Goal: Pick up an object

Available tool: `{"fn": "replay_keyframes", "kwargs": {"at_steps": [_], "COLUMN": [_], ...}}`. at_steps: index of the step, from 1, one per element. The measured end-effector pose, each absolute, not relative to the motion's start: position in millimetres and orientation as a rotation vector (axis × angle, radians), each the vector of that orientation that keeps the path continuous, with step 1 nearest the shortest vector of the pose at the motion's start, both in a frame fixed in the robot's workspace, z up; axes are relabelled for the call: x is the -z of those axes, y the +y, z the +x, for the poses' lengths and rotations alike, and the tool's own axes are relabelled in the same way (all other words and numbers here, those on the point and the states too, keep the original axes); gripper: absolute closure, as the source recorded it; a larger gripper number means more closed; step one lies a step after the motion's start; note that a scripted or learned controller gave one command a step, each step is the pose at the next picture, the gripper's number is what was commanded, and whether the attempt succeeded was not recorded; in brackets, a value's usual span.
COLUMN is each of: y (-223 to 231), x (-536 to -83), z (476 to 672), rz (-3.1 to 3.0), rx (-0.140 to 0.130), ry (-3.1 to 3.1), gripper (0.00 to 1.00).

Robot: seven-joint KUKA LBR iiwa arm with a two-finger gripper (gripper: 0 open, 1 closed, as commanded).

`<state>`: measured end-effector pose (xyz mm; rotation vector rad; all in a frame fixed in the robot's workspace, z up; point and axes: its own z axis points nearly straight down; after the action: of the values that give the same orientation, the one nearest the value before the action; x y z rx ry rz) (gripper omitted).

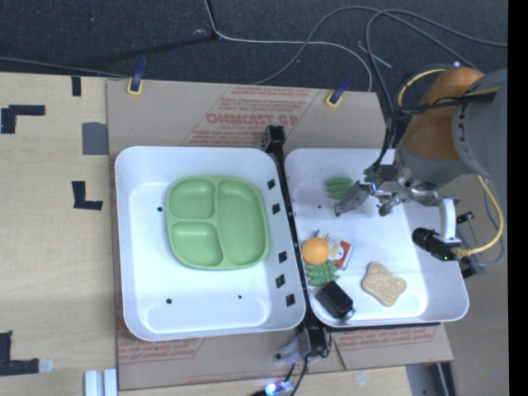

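Green tray point(219, 223): sits mid left bin point(140, 304), not a likely target.
Orange ball point(314, 251): right bin point(450, 304), at 7 o'clock from the gripper, touching the red-white packet point(341, 252).
Black block point(336, 299): at 6 o'clock of the ball.
Cracker point(384, 284): lies apart, likely the easiest pick.
Gripper point(366, 197): fingers apart, nothing between them; should centre over one item, then descend straight.

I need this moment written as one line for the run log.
pincer: open, nothing held, above right bin | nearest: green item | unpicked: orange ball, cracker, black item | left bin: green plate
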<state>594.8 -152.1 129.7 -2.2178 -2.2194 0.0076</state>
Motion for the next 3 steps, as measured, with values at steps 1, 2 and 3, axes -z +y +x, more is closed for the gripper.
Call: {"fn": "replay_keyframes", "kwargs": {"at_steps": [1, 2, 3], "y": [-151.6, -152.0, -156.9], "x": [-82.7, -96.2, -149.3], "z": [594.9, 596.2, 606.3], "rz": [-2.220, -2.222, -2.223], "rx": [-0.003, -0.001, 0.003], "ry": [-2.225, -2.227, -2.225], "gripper": [0.00, 1.00, 1.00]}}
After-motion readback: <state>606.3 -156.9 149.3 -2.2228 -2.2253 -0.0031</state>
